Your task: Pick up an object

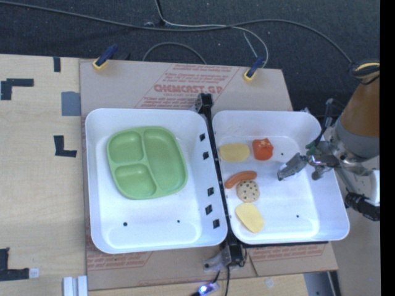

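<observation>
We see our claw (300, 165) over the right bin (321, 224), fingers spread apart, gripping nothing, right of the tomato (263, 148).

We count two white bins side by side: the left bin (99, 227) and the right bin (327, 224). In the left one we see one green plate (147, 162) with three compartments. In the right one we tally five food pieces: two yellow ones (234, 152) (249, 217), one red piece (263, 149), one sausage (240, 179), one cookie (248, 192). Up top, two yellow clamps (105, 56) (254, 69).
</observation>
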